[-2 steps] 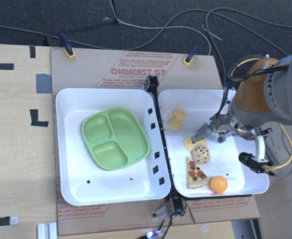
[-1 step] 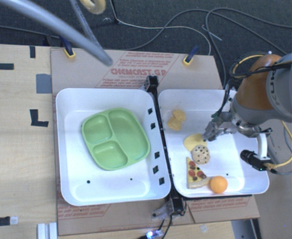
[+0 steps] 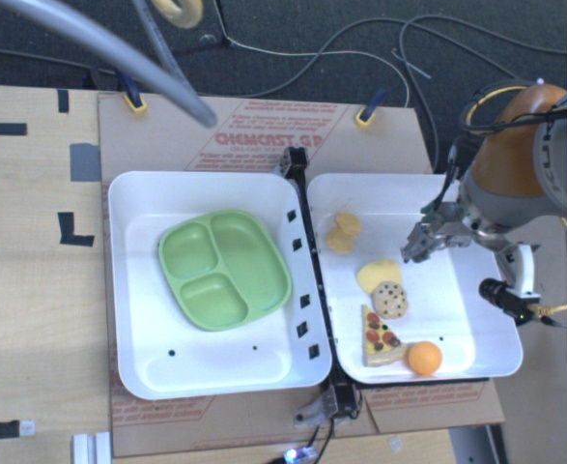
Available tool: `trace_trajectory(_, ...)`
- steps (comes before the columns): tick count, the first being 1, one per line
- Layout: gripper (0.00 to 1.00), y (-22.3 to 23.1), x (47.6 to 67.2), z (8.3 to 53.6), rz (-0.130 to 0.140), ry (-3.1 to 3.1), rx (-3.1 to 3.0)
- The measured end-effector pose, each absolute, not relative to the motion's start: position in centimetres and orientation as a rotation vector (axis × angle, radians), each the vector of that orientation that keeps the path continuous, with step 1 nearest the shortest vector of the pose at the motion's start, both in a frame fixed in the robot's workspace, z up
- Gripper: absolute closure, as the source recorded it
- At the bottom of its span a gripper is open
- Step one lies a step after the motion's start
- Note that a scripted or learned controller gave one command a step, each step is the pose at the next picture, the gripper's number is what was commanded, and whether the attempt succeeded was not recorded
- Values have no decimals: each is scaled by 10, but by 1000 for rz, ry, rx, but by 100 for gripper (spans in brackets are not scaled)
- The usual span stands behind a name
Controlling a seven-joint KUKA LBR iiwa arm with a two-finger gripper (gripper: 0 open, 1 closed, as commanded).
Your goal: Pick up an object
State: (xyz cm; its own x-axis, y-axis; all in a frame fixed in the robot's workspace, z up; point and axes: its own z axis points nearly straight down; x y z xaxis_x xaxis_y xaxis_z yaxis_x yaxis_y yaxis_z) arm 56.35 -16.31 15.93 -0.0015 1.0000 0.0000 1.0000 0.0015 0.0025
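Cardboard-topped bench: left bin point(image 3: 128, 259) holds green divided tray point(image 3: 224, 269); right bin point(image 3: 476, 351) holds yellow pieces point(image 3: 342, 232), cookie point(image 3: 390, 300), pizza slice point(image 3: 380, 338), orange point(image 3: 423, 358); gripper point(image 3: 420, 245) over it, open/closed unclear

Slanted overhead view of both bins point(image 3: 128, 259)

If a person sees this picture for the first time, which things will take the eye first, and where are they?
The bright green divided plate stands out most, lying in the left bin. Next come the toy foods clustered in the right bin: a pizza slice and an orange ball near the front edge, with a cookie just behind them. The gripper hangs above the right bin's far right part, with the arm's orange band behind it.
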Motion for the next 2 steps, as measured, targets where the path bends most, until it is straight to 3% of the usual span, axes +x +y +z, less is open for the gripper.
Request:
trace_trajectory(1,100,-160,565,223,5,2220,2216)
trace_trajectory(2,100,-160,566,246,2,2222,2218)
